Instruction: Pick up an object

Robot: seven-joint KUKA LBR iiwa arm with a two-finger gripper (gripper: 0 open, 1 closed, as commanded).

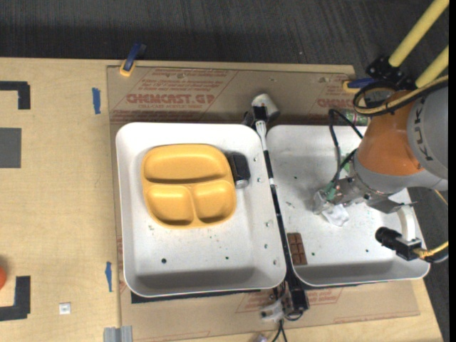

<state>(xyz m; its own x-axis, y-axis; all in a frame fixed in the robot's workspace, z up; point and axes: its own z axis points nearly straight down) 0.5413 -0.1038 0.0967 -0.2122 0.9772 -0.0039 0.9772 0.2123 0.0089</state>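
In the right bin (370,258), my gripper (330,199) is low over the floor, left of centre. A small crumpled whitish, translucent object (336,214) lies right under and beside its tip; whether it is gripped I cannot tell. The grey arm with its orange band (385,148) comes in from the right and hides part of the bin. A small brown bar (296,248) lies by the right bin's left wall, near the front. In the left bin (135,248), a yellow divided plate (189,184) lies upside up, with a dark small object (239,168) at its right edge.
The two bins meet along a ridge (274,198) with a cable and white connector (262,107) at its far end. Cables and a black fitting (396,242) hang at the arm's near side. Yellow poles (420,27) stand at the back right.
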